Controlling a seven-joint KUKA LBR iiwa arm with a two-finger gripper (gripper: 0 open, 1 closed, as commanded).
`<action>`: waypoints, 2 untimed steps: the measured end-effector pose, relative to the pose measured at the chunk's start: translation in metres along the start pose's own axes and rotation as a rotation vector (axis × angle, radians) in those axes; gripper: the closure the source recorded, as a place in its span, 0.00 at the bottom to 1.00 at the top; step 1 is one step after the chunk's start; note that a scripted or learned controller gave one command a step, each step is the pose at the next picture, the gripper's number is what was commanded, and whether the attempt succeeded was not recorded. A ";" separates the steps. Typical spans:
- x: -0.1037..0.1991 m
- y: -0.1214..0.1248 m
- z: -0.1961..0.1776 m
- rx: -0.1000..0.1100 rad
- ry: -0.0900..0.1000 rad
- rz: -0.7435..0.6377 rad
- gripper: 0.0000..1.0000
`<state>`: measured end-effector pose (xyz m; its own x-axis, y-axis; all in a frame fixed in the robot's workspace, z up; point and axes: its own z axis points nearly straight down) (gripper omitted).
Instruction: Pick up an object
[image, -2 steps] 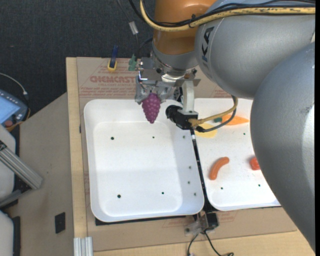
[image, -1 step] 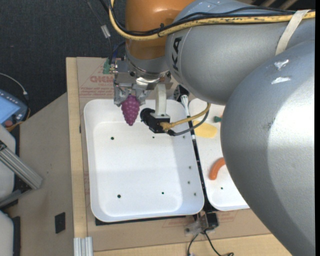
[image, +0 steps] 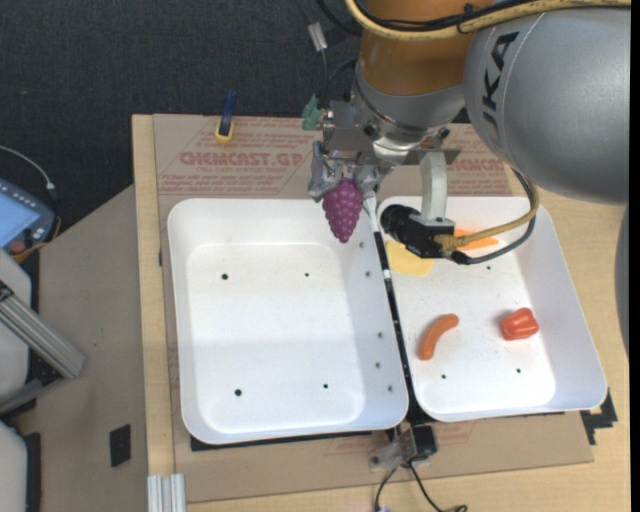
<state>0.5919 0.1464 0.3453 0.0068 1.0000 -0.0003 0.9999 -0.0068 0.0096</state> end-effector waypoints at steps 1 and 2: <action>0.046 0.037 0.003 0.005 0.001 -0.010 1.00; 0.080 0.074 0.032 0.009 0.001 -0.009 1.00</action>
<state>0.6669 0.2261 0.3144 -0.0026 1.0000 0.0002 1.0000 0.0026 0.0007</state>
